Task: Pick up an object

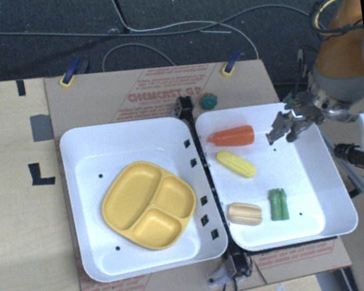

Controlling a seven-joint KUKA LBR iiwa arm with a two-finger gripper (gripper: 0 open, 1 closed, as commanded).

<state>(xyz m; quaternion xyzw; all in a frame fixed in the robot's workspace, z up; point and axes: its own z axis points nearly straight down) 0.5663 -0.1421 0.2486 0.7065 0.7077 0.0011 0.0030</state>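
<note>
The right bin holds an orange carrot at its far left, a yellow corn cob just below it, a tan bread roll near the front, and a green asparagus bundle beside the roll. My gripper hangs over the bin's far right part, to the right of the carrot, with its dark fingers spread apart and nothing between them. The grey arm with its orange band reaches in from the right.
The left bin holds a yellow divided plate. A small teal object lies on the cardboard behind the bins. Black clips run along the divider between the bins. Cables cross the dark floor at the back.
</note>
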